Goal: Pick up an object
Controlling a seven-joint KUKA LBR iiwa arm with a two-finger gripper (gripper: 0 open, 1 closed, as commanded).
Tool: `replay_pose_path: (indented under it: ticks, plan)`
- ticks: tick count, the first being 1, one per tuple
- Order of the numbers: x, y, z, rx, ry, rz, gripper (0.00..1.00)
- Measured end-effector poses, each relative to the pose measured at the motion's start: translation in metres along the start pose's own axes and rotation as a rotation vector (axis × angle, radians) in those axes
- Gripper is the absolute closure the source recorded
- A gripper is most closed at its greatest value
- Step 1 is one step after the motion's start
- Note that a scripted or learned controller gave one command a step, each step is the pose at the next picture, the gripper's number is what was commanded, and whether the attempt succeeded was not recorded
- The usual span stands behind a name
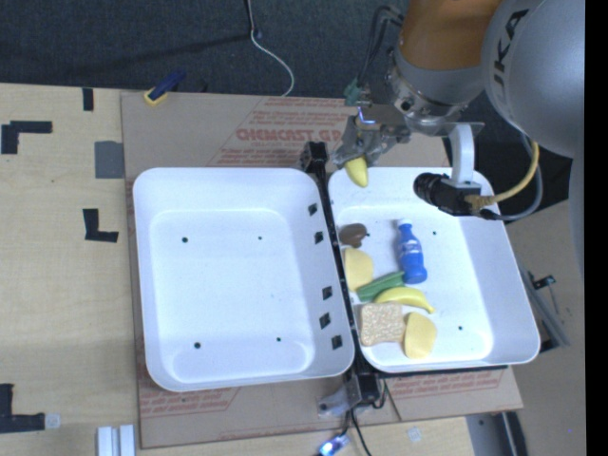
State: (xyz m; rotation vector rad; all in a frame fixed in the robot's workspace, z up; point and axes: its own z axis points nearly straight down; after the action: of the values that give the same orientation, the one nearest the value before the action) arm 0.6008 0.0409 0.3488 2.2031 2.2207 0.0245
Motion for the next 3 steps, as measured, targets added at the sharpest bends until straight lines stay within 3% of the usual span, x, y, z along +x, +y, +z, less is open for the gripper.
replay_pose_path:
  ticks: [1,2,3]
  plan:
    - [-0.043,-0.025,-0.08,0.012,-0.003,0.009,1.0]
    - [0.005,-0.049,0.055,0.037,-0.002,0.004,1.0]
    - [-0.014,-0.1,0.089,0.031,-0.003,0.009,1.0]
